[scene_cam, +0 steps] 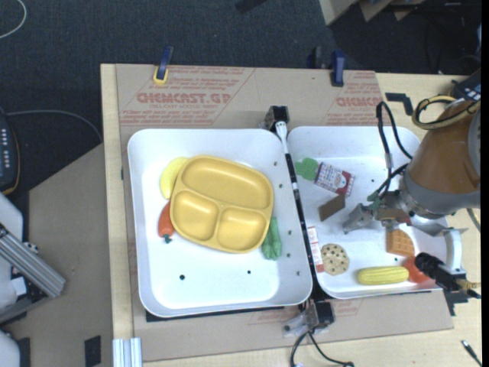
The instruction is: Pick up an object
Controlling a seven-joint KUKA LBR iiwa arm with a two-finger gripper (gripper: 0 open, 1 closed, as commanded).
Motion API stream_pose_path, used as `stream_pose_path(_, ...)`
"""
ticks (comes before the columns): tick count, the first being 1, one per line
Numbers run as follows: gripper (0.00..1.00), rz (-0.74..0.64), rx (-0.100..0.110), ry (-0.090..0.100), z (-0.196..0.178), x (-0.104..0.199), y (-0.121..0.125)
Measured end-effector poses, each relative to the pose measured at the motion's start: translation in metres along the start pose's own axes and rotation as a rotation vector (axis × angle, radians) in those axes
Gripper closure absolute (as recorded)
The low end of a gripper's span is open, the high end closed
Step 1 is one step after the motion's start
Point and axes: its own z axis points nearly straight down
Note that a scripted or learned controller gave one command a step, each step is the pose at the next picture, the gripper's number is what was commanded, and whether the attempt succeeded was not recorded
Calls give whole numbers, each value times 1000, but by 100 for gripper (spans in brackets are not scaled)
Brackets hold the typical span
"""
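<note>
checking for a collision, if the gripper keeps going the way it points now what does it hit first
The gripper points left; first in line is likely the brown block, though height above the right bin is unclear.

Brown paper-covered board (pixel 229 90), two blue clamps (pixel 163 61).

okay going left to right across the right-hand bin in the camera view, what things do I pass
Green toy → red-and-white packet → brown block → gripper → waffle. The cookie and corn cob lie nearer the front edge, overlapping that order.
</note>
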Motion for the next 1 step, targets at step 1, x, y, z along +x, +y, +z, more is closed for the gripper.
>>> stream_pose_path(1, 0, 0, -2, 0, 27, 1, -1)
